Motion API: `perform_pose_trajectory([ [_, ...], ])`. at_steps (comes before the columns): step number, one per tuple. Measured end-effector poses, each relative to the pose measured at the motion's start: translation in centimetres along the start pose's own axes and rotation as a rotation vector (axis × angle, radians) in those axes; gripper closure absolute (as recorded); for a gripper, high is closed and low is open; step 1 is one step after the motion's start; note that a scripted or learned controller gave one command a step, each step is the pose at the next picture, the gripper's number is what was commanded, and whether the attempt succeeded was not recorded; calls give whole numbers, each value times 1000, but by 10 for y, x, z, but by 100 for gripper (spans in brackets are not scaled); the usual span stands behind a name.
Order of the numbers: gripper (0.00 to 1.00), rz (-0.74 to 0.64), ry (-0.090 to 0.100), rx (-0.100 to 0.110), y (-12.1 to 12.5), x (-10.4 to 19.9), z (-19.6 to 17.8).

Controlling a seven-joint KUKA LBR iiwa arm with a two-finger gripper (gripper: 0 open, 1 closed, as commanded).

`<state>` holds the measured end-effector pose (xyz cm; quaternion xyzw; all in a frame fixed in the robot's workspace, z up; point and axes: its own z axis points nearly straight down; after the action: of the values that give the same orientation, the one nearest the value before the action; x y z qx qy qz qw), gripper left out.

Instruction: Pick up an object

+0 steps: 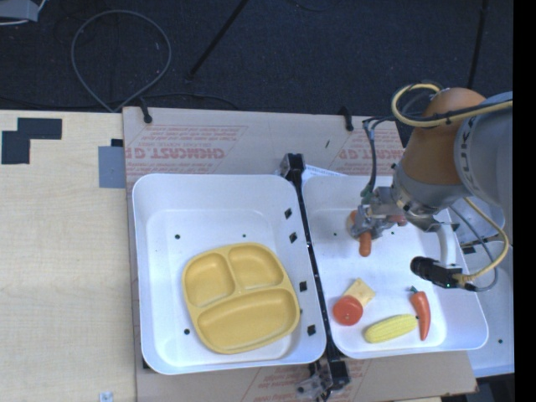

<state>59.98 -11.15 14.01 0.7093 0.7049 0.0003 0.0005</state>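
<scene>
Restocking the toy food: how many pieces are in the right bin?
5: a sausage at the pincer, cheese, tomato, corn, chili. The arm may hide more.

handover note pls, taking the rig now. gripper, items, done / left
Gripper: over the back of the right bin, with a small orange-red piece hanging at its tip; can't tell if it is clamped.
Right bin front: tomato, cheese wedge, corn cob, red chili.
Left bin: yellow divided plate.
Done: possibly one pick, unconfirmed.
Left: confirm the grasp, retry if it drops.
</scene>
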Motion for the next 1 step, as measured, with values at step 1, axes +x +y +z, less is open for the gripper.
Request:
perform_pose_trajectory([
  [1,100,-7,0,-2,-3,1,-63],
])
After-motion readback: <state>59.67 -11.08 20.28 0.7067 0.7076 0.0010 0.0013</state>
